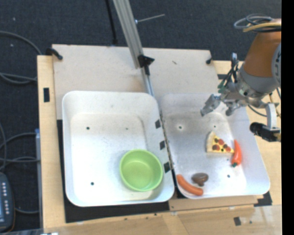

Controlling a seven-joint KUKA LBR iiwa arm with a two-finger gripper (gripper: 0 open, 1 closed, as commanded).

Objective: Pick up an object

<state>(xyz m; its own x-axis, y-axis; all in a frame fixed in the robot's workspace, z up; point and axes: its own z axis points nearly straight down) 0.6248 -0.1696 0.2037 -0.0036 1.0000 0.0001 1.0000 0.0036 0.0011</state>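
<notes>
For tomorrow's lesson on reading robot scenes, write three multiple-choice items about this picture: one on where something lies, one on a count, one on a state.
1. Where does the green bowl lie?
A. Near front corner of the left bin, by the divider
B. In the right bin
C. On the bare bench

2. How many items lie in the right bin?
A. Two
B. Four
C. Six

3. How does the gripper stand?
A. Clamped on the bowl
B. Above the right bin's far side, holding nothing
C. Resting in the left bin

Answers:
1 A: the bowl sits in the left bin's near right corner.
2 B: pizza slice, carrot, sausage and brown lump.
3 B: it hangs apart from every item, with nothing between its fingers.
</notes>
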